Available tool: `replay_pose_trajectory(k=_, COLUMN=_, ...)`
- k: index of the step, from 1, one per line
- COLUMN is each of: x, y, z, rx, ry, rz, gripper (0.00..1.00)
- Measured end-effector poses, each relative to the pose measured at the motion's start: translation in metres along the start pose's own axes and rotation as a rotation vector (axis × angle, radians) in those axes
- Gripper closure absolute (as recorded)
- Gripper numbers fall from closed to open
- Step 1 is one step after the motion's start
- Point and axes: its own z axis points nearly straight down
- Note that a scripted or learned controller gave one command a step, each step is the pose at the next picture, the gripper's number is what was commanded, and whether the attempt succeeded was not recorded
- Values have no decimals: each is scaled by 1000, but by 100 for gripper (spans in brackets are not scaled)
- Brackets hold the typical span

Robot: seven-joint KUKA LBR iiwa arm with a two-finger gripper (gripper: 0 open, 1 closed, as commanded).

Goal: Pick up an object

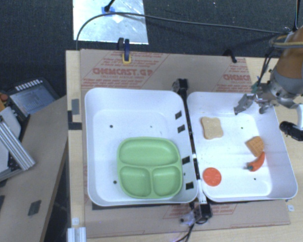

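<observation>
Dark carpet around cardboard-topped bench [156, 67], two white bins [98, 135] side by side, gripper [255, 105] fingers apart, empty, over right bin

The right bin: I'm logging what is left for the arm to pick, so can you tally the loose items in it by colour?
Tan: 2, a bread slice and a cracker-like piece.
Orange-red: 2, a round slice and a carrot-like piece.
Total: 4, all lying on the floor of the right bin.
</observation>
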Motion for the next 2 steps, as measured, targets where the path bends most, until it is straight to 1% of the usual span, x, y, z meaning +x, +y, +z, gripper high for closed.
replay_pose_trajectory(k=1, x=1, y=1, z=51, rx=-1, ry=0, rz=-2, gripper=0)
replay_pose_trajectory(k=2, x=0, y=2, z=37, rx=-6, ry=-2, rz=-4, gripper=100)
